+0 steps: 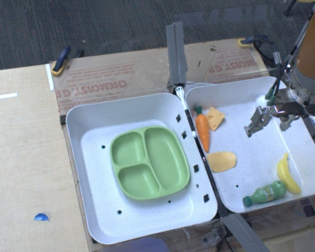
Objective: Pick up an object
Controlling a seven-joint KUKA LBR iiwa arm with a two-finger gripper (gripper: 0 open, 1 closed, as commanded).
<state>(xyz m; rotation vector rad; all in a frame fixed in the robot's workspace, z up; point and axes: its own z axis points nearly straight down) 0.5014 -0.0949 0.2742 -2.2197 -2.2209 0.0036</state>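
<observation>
While the gripper [261, 119] hangs at centre right, fingers apart and empty, the nearest pickings lie elsewhere: carrot [203, 130] by the divider, banana [287, 174] and bottle [266, 193] lower right. Risk: closing on bare floor of the right bin [251, 155].

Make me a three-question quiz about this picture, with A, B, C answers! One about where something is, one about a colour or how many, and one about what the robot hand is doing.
1. Where is the green plate?
A. left bin
B. right bin
C. on the floor

2. How many sections does the plate have?
A. two
B. three
C. five

3. What is the gripper doing?
A. holding the banana
B. holding the bottle
C. hanging above the right bin, holding nothing

Answers:
1. A, it sits in the left bin.
2. B, two small sections and one long one.
3. C, the banana and bottle lie near the bin's front edge, apart from it.
</observation>
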